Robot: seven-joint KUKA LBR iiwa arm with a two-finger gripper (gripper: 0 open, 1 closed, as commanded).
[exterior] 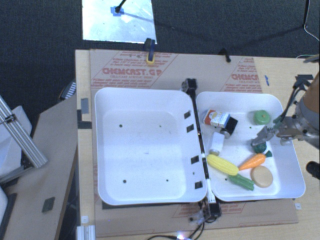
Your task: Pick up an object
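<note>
Dark carpet surrounds the pale wooden table (60,134), and you look down on two shallow white bins sitting side by side on a printed cardboard sheet. Nearest you, in the right-hand white bin (295,184), lie a green bean-shaped toy (242,182), a round beige biscuit-like disc (262,176), a yellow corn cob toy (222,164) and an orange carrot toy (253,161). A little further in, the grey arm's pincer (262,138) hangs low over a small dark teal object (260,146), apparently just at it; you cannot tell whether its fingers are parted or closed, and nothing is visibly between them. Beyond sit a small white block (217,143), a red-and-white carton with a black piece (220,120) and a round green lid-like toy (261,117). The left-hand white bin (145,149) holds nothing. Judge the pick as unfinished: no object is lifted yet, so grasp and raise remain.
</note>
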